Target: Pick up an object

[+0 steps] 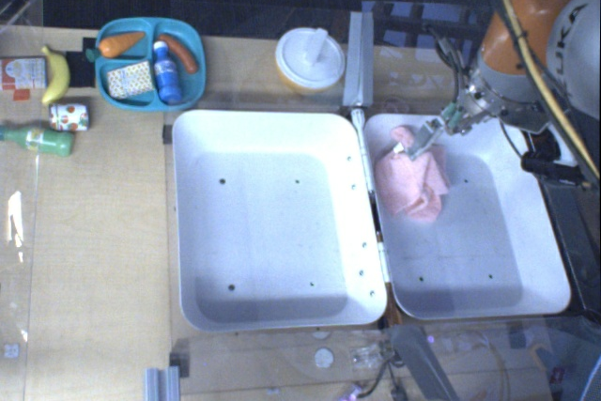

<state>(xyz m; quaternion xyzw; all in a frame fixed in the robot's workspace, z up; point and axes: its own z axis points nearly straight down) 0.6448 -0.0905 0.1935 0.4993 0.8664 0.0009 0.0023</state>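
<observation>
Pink cloth (pixel 414 185) crumpled in the upper left part of the right bin (pixel 493 239), close against the wall shared with the left bin (pixel 272 221). Hand (pixel 414 143) low at the cloth's upper edge, reaching in at a slant from the arm (pixel 526 23) on the right. Spread or pressed together: cannot tell, too small and blurred against the pale fabric. No telling either whether touching the cloth or hovering just above it.

Judged from here, 3 ways to fail:
- Catching only a thin top fold, with the soft fabric sliding free on the lift.
- Closing slightly off the heap, near its edge instead of its bulk, and coming up with nothing.
- Straying toward the shared wall just beside the cloth and bumping it, or pushing the cloth flat against it instead of gathering it.

Also a looser worry: limp fabric trailing low on the way up and dragging over the rim.

Hard to make out or hidden: the tip of the hand where overlapping the cloth; the folds on the cloth's underside and anything beneath them; the right bin's upper right corner, covered by the wrist and its cables; most of the arm, cut off at the right edge.
</observation>
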